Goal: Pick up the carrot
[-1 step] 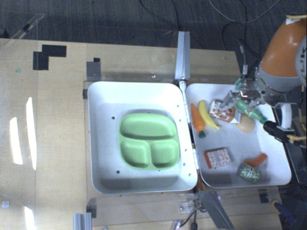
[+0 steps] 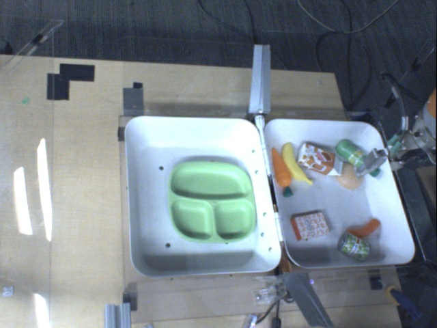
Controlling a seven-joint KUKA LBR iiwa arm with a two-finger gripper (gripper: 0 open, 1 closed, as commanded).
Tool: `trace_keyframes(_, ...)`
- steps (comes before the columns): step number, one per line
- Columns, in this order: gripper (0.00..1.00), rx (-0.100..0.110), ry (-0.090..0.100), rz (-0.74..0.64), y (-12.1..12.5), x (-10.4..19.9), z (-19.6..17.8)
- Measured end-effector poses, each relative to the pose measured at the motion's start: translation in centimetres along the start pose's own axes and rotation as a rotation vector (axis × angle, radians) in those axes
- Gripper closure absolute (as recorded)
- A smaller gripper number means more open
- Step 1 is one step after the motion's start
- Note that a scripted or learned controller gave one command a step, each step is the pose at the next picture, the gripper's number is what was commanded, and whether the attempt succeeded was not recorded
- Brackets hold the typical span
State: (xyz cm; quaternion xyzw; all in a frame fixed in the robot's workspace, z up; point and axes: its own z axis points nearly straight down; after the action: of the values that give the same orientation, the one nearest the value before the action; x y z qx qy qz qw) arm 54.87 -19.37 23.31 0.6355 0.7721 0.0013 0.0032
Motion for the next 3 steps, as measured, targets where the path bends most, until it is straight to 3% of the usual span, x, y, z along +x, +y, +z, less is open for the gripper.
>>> trace_keyframes(1,0.0,-0.002,-0.001,0.198,0.1,1.1,-5.4)
trace_keyframes(2,0.0,0.002,0.002,-0.211,1.3,2.5,4.5)
trace_keyframes(3,0.0,0.001,0.003,-0.149,3.9,-1.9,13.6)
